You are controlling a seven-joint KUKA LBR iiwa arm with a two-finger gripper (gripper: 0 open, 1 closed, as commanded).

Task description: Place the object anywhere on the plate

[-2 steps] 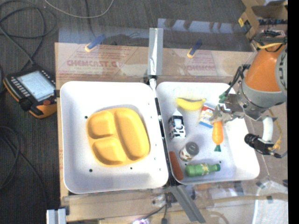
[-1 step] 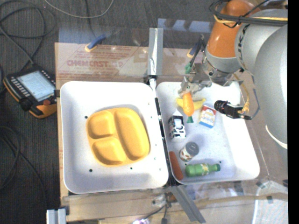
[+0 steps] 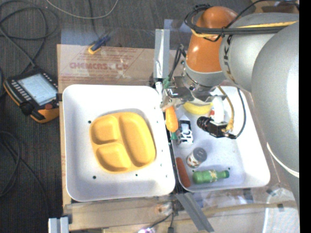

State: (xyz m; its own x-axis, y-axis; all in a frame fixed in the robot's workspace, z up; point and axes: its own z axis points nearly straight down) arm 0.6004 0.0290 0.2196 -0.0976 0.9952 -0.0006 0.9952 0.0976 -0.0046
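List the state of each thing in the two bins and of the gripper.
Plate: upright in the left bin, nothing on it.
Carrot: at the gripper, over the wall between the bins.
Banana: lying in the right bin, partly under the arm.
Green bottle: on its side.
Can: upright.
Sausage: lying flat.

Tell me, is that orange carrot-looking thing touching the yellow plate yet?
Apart. The camera view shows the carrot at the bins' shared edge beneath the gripper, with bare white bin floor between it and the yellow plate.
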